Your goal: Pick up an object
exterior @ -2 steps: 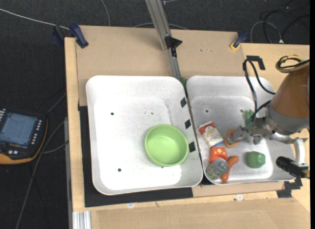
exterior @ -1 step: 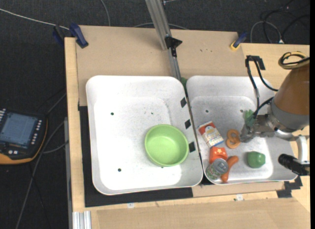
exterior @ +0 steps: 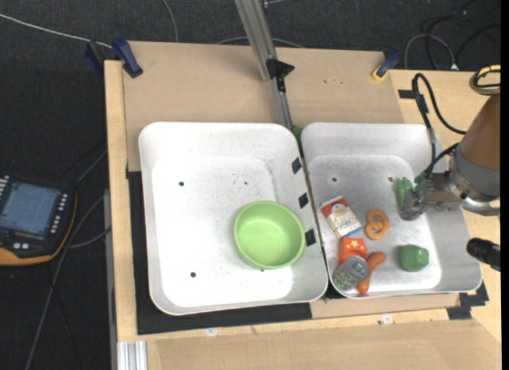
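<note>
Two white bins side by side on a tan tabletop (exterior: 199, 82), touching along the middle seam.

Left bin (exterior: 171, 153): just a green bowl (exterior: 269, 235) parked in the near-right corner, close to the shared wall. Tons of bare floor everywhere else in there, whole left and far half wide open.

Right bin (exterior: 358, 142): everything crowded toward the near edge. Small red-and-white carton (exterior: 340, 217) near the shared wall, orange ring (exterior: 377, 223) just right of it, red block (exterior: 351, 247) below the carton. Round grey tin (exterior: 350, 271) jammed into the near-left corner, touching an orange carrot-looking piece (exterior: 368, 271) beside it. Green ball-ish lump (exterior: 413, 258) sitting apart, near the front rim on the right. Far half of this bin bare.

Arm (exterior: 481, 149) coming in from the right over the bin's right rim. Gripper (exterior: 412, 198) low on the right side of the bin, above the green lump and right of the ring, something green at the tip. Can't tell whether the fingers are open or closed, or gripping anything. Too blurry and dark there.

Black cable (exterior: 425, 114) looping near the far-right corner, blue clamps (exterior: 127, 58) at the tabletop's back edge.
</note>
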Robot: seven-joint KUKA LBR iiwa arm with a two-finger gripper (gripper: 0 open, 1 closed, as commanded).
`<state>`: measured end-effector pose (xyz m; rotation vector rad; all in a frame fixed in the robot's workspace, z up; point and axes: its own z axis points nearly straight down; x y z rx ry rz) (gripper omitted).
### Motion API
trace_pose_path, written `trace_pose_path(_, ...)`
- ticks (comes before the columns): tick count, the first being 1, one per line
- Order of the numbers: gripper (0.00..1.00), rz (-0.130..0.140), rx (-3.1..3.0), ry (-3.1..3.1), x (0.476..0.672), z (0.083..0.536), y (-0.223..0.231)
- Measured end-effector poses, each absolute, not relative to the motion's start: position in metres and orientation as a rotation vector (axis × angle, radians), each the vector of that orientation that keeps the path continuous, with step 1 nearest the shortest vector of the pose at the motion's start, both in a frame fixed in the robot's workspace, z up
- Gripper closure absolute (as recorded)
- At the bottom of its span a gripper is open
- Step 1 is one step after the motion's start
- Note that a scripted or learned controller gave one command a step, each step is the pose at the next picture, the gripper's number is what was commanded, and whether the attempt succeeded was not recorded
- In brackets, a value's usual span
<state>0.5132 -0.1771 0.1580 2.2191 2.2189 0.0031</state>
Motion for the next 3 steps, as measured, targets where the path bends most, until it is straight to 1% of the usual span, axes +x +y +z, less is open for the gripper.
trace_pose_path(1, 1.00, 0.004, 2.218, 2.219, 0.522, 0.207, -0.183)
trace_pose_path(2, 1.00, 0.005, 2.218, 2.219, 0.513, 0.261, -0.179)
trace_pose_path(3, 1.00, 0.002, 2.217, 2.226, 0.524, 0.262, -0.135)
